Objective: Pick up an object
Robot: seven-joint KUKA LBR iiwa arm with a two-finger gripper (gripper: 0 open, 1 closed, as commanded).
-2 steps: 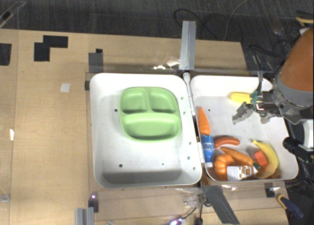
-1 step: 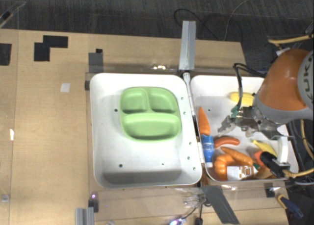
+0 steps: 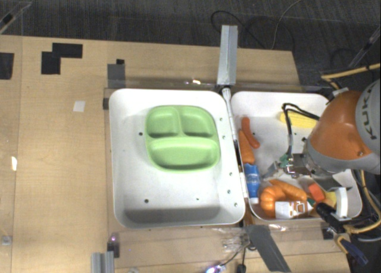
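Camera view from above shows you the arm [image 3: 342, 132] reaching in over the right bin [image 3: 265, 102], its orange band and grey wrist covering the middle of that bin. You can make out some metal and wiring at about the spot where the jaws [image 3: 292, 168] should be, low over the clutter, but whether they are spread or closed, and whether anything sits between them, you cannot tell from this angle.

Judge the task as not yet done: nothing is visibly lifted clear of the bin, and every item you can see lies on the bin floor. The likeliest target is the pile at the near edge of the right bin. There an orange carrot-like toy [image 3: 284, 191] lies just beside the wrist's tip, with a small white-labelled bottle [image 3: 290, 209] touching it on the near side and a blue bottle [image 3: 252, 181] along the bin's left wall. A red-orange sausage-like piece [image 3: 248, 135] lies farther back along that wall, and a yellow item [image 3: 300, 121] sits toward the far edge, partly hidden by a black cable.

The left bin [image 3: 128, 165] holds a green divided plate [image 3: 180, 136], well apart from the arm.
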